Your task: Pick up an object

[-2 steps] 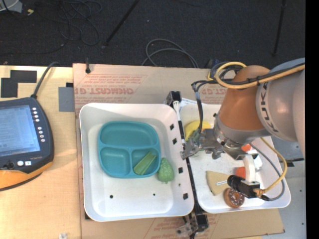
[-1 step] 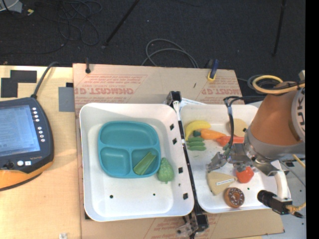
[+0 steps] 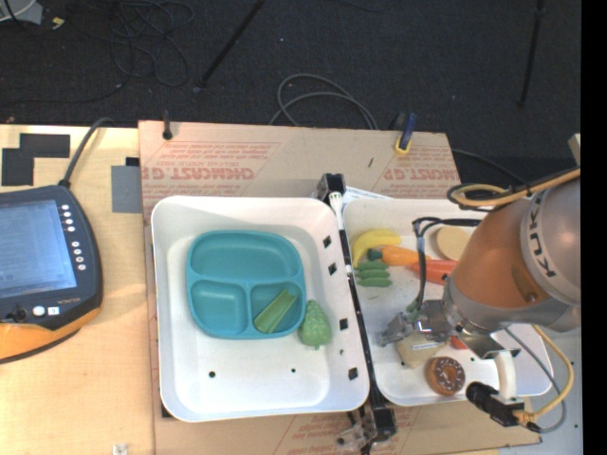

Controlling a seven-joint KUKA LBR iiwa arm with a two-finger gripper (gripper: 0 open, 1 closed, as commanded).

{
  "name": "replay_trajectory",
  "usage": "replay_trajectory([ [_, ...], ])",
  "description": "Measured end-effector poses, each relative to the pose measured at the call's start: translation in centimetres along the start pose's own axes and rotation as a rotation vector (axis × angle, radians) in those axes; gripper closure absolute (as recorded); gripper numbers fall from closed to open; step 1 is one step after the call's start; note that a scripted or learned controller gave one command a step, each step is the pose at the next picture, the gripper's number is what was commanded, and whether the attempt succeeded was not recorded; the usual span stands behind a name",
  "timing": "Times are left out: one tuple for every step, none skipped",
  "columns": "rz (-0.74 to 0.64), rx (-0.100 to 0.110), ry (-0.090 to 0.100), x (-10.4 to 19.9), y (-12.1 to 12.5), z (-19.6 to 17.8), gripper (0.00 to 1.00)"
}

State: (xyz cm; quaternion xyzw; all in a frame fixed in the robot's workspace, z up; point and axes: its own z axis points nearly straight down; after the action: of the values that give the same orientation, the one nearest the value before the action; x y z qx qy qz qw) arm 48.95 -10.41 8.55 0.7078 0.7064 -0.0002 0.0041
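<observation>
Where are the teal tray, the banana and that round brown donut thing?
Teal tray (image 3: 228, 259): camera view, on the bare floor of its big upper compartment.
Banana (image 3: 372, 242): camera view, on the middle of its yellow curve.
Donut (image 3: 444, 375): camera view, on its brown ring.

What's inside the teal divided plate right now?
The teal divided plastic plate holds a flat green piece in its lower-right compartment. Anything beneath that piece is covered.
</observation>
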Motion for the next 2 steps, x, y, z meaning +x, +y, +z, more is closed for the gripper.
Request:
replay_trajectory([
  [0.001,-0.006,0.004,0.13,0.30,-1.65,1.00],
  [0.002,-0.005,0.004,0.12,0.26,-1.57,0.00],
])
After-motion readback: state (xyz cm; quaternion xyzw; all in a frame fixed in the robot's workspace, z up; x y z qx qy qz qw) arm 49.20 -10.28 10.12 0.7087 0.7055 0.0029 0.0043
